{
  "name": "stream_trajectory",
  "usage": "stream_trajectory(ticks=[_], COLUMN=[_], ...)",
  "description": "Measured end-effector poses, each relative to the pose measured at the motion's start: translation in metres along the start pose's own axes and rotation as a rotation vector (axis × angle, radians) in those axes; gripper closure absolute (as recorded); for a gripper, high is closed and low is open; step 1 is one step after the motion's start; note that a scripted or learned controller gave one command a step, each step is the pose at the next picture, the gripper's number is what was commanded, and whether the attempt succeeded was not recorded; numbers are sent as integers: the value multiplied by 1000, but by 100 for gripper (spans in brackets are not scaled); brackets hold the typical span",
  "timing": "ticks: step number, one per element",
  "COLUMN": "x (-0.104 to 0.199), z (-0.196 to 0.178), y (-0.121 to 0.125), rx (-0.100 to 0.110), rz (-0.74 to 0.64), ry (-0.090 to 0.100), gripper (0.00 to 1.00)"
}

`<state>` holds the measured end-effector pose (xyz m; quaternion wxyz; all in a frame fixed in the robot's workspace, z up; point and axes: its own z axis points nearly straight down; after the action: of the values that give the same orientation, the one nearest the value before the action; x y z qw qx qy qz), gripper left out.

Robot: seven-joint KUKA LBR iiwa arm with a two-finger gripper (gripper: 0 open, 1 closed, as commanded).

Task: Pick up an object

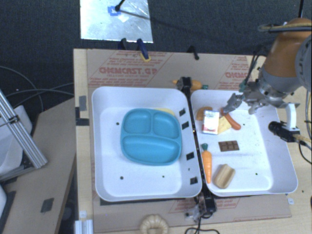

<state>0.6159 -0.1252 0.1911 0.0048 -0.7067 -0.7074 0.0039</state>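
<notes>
Gripper (233,105) poised over right bin (280,177).
Fingers appear spread, gripping nothing, angled toward sausage (232,121) at seven o'clock, presumably for approach.

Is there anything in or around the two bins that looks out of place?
Yes. A braided pastry lies outside the bins on the bench's front edge, and a yellow piece sits behind the bins' junction. The other food is in the right bin.
</notes>
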Motion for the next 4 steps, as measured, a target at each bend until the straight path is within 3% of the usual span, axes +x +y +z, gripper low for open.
stream_trajectory(ticks=[1, 2, 3, 4], x=[0, 6, 5, 5], z=[-8, 53, 83, 74], y=[3, 5, 10, 10], rx=[-14, -10, -22, -23], rz=[-2, -3, -2, -2], ry=[-2, -1, -3, -2], gripper=[0, 0, 0, 100])
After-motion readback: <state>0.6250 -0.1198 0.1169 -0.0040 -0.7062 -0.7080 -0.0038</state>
